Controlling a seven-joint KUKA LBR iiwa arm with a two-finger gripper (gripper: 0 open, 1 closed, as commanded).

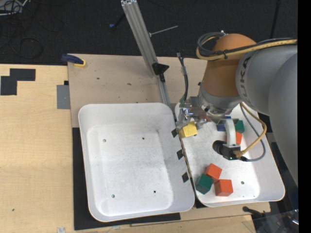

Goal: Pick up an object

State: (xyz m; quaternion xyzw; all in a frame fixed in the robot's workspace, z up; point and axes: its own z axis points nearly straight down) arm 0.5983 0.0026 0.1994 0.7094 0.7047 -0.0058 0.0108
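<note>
At the left edge of the right bin (272, 191), close to the divide with the left bin (97, 125), I see the gripper (187, 122) lowered over a small yellow block (189, 129). The block sits directly beneath the metal finger hardware and seems to touch it. The arm's orange band (228, 57) and grey wrist hide the finger ends, so I cannot tell whether they are apart or closed, nor whether the block lies between them or just under them on the bin floor.

I judge the block to be a light, rigid cube with flat faces: stiff enough to take a firm pinch, not fragile, perhaps a little slick. The sensible hold is across two opposite flat sides, centred, so it does not pivot out. It looks slightly rotated relative to the bin wall, which could make the pinch land on corners.

Other candidates lie well apart toward the near corner: two orange-red blocks (214, 171) and a green block (204, 184), clustered and touching. More small pieces (236, 131) sit just beside the wrist, partly hidden.
</note>
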